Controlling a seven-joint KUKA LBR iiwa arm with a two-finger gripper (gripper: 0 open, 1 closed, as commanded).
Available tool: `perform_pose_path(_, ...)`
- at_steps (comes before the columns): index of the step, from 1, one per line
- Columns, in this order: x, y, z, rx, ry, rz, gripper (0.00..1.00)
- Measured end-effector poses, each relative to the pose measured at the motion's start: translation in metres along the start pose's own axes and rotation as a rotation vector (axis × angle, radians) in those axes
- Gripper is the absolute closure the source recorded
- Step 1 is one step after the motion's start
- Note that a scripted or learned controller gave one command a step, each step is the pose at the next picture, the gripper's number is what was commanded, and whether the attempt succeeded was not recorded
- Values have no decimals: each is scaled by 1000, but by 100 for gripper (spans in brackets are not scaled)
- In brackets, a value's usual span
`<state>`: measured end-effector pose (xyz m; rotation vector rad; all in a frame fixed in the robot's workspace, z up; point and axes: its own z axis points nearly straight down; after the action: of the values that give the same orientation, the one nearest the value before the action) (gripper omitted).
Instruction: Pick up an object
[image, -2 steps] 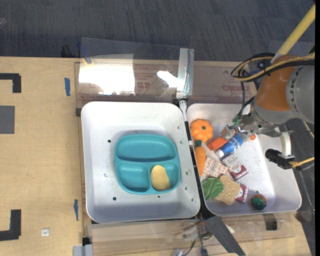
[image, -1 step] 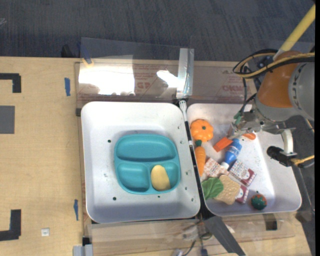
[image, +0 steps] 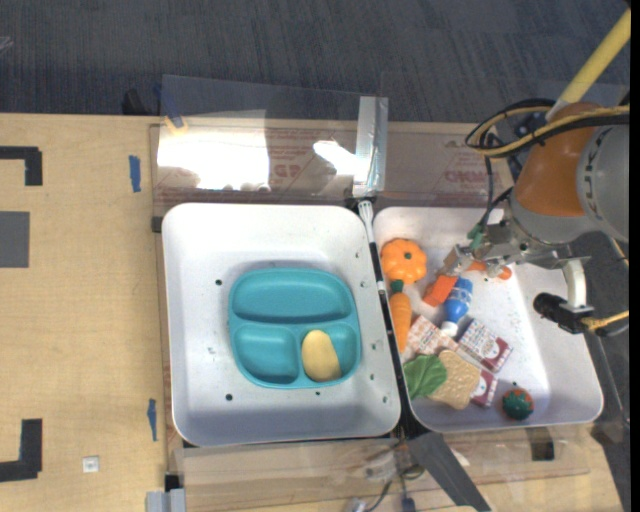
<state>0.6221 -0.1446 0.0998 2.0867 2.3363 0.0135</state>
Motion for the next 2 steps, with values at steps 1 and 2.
perform_pose_path(1, 41, 2, 12, 8, 1, -89, 0)
perform_pose_path(2, 40, 3, 0, 2, 0, -85, 100)
